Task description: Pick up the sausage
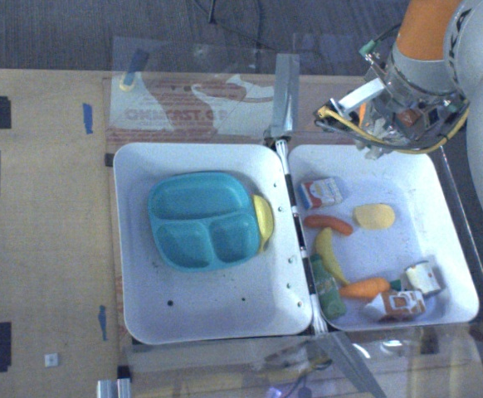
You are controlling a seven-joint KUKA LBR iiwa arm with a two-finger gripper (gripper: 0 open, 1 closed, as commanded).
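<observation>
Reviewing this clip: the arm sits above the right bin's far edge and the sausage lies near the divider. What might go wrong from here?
1. The sausage lies touching the banana, with the small carton just behind it, so the hand may nudge or take a neighbour instead.
2. It sits close to the right bin's inner wall, so a finger could strike that wall while descending.
3. It is thin and rounded, so it may slip out.

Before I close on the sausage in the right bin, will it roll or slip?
The sausage looks like a small smooth rounded toy, so it may roll sideways or slip from a pinch. It is probably light and stiff. It lies close to the banana, which a push might nudge.
</observation>
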